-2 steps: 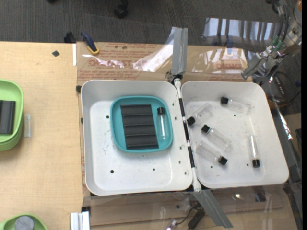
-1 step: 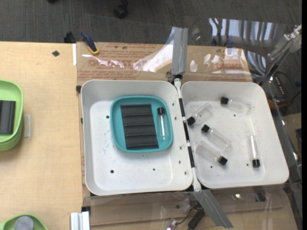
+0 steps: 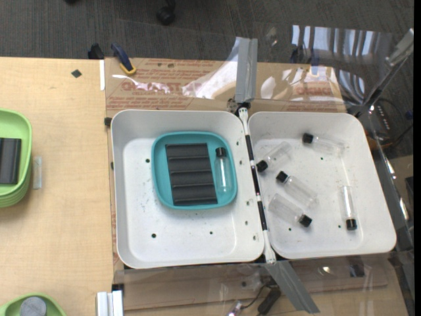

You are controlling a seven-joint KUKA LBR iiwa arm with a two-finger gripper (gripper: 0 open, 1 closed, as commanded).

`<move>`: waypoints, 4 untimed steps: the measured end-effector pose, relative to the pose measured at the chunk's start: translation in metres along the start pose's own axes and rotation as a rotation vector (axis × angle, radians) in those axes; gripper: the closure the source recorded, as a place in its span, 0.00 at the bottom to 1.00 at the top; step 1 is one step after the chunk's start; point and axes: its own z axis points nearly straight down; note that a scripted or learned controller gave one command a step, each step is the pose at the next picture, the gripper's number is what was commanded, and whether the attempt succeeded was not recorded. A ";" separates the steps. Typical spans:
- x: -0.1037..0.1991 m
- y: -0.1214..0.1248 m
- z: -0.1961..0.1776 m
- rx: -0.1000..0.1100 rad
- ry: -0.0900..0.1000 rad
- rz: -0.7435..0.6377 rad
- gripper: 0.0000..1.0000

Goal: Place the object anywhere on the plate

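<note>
A teal plate (image 3: 161, 176) with a dark ridged insert lies in the left white bin (image 3: 131, 236). One clear vial with a black cap (image 3: 223, 168) lies on the plate's right side, cap toward the back. In the right white bin (image 3: 375, 236) lie several more clear vials with black caps: one near the back (image 3: 320, 142), one by the divider (image 3: 272, 158), two in the middle (image 3: 294, 187) (image 3: 290, 212), and one at the right (image 3: 346, 207).
A green dish (image 3: 14, 160) holding a dark block sits at the left edge of the wooden bench. A grey upright post (image 3: 245, 71) stands behind the bins. Crumpled clear plastic (image 3: 204, 81) lies on the cardboard behind the left bin.
</note>
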 end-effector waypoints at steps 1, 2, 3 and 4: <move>0.001 0.001 0.000 0.001 0.000 -0.015 0.00; 0.001 0.001 0.001 0.001 0.001 -0.027 0.00; 0.001 0.001 0.001 0.001 0.001 -0.043 0.00; 0.000 0.000 0.001 0.001 0.001 0.006 0.00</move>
